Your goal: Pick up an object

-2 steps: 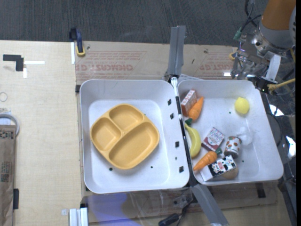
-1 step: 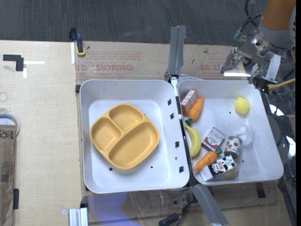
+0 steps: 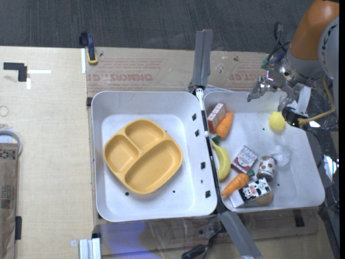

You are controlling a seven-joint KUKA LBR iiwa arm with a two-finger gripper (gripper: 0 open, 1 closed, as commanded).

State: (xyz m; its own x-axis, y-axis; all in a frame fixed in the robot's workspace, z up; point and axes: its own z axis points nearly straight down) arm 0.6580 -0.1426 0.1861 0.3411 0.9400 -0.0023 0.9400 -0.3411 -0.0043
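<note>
The grey two-finger gripper (image 3: 262, 88), whose opening cannot be told, is held over the shallow white right bin's (image 3: 299, 169) far edge, seemingly so the small round yellow ball (image 3: 277, 121) nearby can be reached.

Plate (image 3: 143, 156) in left bin (image 3: 99, 161); banana (image 3: 221, 162), ball (image 3: 277, 121), can (image 3: 266, 167) in right bin (image 3: 302, 171).

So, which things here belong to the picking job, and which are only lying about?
For the job:
- hand, above the right bin's far edge
- in that bin: yellow ball, upper carrot, lower carrot, banana, can, cow-patterned carton

Probably just lying about:
- yellow plate in the left bin
- black L-shaped piece on the bench, far left
</note>
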